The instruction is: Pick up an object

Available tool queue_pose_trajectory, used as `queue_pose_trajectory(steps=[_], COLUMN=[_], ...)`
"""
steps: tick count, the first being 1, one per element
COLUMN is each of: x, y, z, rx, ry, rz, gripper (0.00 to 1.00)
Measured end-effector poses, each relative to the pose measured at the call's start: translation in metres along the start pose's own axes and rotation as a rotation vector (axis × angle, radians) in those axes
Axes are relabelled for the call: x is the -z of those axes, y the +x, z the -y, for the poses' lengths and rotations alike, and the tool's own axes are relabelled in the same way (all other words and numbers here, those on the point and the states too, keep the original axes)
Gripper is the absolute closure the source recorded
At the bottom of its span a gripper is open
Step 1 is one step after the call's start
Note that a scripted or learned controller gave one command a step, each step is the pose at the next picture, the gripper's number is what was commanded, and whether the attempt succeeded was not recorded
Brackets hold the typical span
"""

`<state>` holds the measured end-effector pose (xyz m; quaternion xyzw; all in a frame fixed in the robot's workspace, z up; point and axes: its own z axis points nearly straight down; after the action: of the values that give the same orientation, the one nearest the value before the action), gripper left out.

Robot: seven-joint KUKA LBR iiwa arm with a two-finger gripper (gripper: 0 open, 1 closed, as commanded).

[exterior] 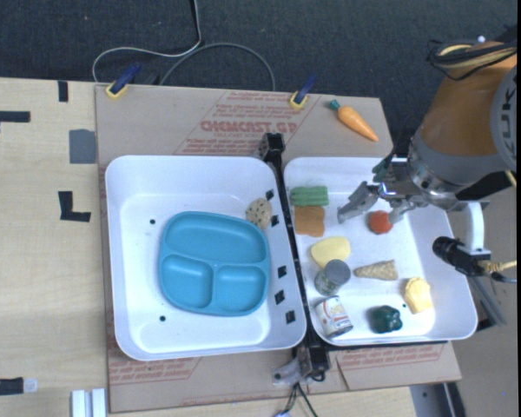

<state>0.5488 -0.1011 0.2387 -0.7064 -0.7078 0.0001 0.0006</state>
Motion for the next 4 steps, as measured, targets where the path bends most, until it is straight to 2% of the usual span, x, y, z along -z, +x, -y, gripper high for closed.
queue_pose_trajectory(steps=[1, 2, 3, 4], x=[-0.16, -0.142, -0.143, -0.152], y=[-0.002, -0.003, -0.003, 0.006], z=[0.013, 0.01, 0.01, 0.061], rx=[-0.002, -0.002, -0.003, -0.001], ry=[-0.001, -0.007, -0.006, -0.011], rz=[0.003, 0.004, 0.004, 0.004], gripper=[0.0, 1.0, 0.0, 0.0])
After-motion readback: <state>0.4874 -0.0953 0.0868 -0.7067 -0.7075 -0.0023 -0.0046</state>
